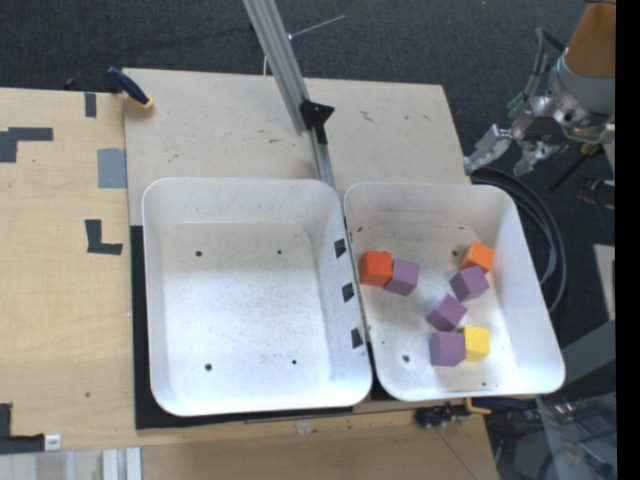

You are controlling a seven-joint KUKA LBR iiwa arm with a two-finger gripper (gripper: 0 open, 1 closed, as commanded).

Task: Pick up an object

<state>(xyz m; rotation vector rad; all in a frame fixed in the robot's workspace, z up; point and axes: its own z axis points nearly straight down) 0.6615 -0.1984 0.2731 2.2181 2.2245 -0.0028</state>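
The pale wooden surface [60, 218] carries two white bins side by side. The left bin [245, 298] shows only dark specks; the right bin [520, 258] holds seven small blocks: four purple, two orange, one yellow. The orange block [376, 266] touches a purple block [404, 276]. The end effector [520, 143] hangs beyond the right bin's far corner, its fingers spread apart and gripping nothing.

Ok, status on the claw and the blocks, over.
Claw outside the right bin, above its far right corner, holding nothing. Seven blocks in that bin: four purple, two orange, one yellow. Nothing blocking the approach.
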